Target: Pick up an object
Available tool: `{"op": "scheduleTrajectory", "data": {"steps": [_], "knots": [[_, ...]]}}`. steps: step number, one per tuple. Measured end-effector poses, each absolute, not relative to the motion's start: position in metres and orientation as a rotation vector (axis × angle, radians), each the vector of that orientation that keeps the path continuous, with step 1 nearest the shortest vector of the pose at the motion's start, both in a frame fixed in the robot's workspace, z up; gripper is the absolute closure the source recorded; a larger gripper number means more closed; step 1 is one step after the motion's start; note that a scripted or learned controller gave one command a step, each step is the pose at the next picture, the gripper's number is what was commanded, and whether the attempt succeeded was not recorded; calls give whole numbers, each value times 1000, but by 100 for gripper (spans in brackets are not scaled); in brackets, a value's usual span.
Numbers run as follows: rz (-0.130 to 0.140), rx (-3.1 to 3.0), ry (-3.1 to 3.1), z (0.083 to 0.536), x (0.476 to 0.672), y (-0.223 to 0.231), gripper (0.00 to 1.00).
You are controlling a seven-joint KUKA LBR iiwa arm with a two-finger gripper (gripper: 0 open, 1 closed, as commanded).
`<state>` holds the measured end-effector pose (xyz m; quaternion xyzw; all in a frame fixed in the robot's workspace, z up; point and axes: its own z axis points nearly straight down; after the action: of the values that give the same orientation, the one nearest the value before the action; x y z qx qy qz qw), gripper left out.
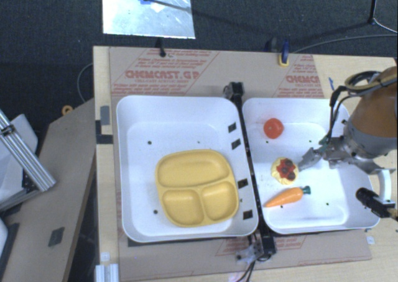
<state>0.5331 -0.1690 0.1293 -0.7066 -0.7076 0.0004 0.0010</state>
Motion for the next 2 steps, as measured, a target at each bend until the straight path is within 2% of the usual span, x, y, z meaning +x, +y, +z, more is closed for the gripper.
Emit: {"op": "scheduleTrajectory", "data": {"steps": [1, 2], "knots": [[-2, -2222, -2226, 142, 534, -170, 100], [-5, -2219, -2231, 196, 532, -160, 100]]}}
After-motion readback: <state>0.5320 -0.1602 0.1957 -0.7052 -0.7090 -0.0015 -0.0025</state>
